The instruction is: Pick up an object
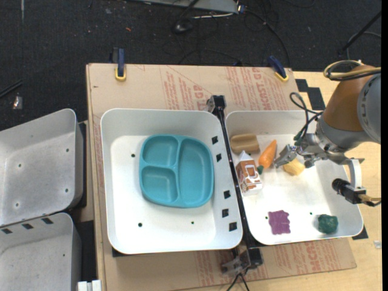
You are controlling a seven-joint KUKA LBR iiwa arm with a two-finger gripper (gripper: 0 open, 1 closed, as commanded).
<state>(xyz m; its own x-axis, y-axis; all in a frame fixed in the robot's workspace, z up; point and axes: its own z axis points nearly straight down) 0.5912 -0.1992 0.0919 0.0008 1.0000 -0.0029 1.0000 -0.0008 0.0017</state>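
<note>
In the right bin (354, 226), the gripper (290, 158) hangs low between the carrot (268, 153) and a yellow block (294, 168); whether it grips anything I cannot tell.

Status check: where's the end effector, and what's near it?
End effector low in right white bin. Pale yellow block beside it, not seen gripped. Orange carrot-shaped piece close alongside.

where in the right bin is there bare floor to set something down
The widest bare patch in the right bin lies mid-floor, bordered by the small carton, the purple piece and the green lump. The far end is crowded: brown block, carrot, yellow piece and the gripper.
</note>
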